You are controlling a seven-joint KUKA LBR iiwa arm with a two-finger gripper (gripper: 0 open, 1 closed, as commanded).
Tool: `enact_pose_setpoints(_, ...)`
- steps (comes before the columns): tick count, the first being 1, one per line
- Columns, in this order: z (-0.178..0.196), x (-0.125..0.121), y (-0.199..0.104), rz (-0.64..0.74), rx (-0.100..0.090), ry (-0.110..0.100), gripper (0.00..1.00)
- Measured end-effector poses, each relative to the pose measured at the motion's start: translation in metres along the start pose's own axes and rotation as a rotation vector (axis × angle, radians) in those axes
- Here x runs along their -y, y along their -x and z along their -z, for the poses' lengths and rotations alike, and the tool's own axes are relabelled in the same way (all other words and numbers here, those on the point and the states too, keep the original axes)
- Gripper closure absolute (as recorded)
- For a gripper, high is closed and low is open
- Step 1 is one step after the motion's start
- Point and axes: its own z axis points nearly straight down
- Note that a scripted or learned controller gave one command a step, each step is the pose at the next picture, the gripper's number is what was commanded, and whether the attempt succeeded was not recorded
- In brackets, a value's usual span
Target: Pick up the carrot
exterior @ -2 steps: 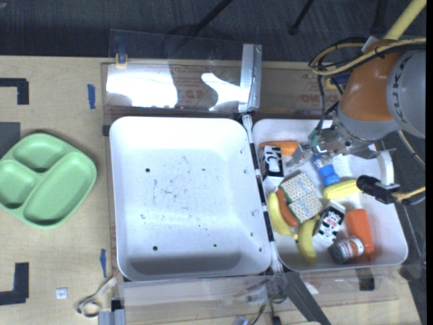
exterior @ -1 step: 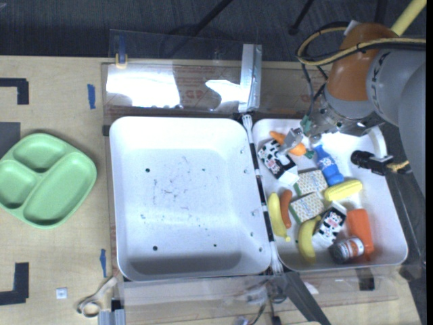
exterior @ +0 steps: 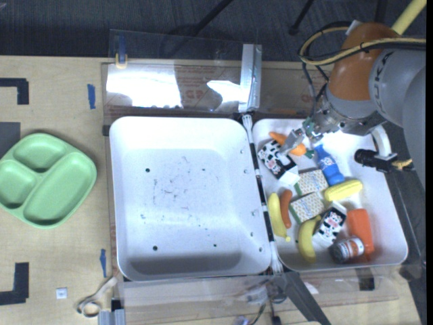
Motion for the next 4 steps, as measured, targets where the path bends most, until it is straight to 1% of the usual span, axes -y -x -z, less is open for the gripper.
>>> enact_pose_setpoints(1,0.0,0.002,0.002,0.107,0.001,-0.006,0.0)
enact_pose_setpoints(2,-0.009,-0.001,0.003,-0.34,-0.007,0.012,0.0)
enact_pose_setpoints(3,-0.021,0.013,-0.02,-0.379,-0.012,-0.01,0.0)
enact_pose_setpoints(4,-0.011,0.014,-0.02,-0.379,-0.012,-0.013,1.0)
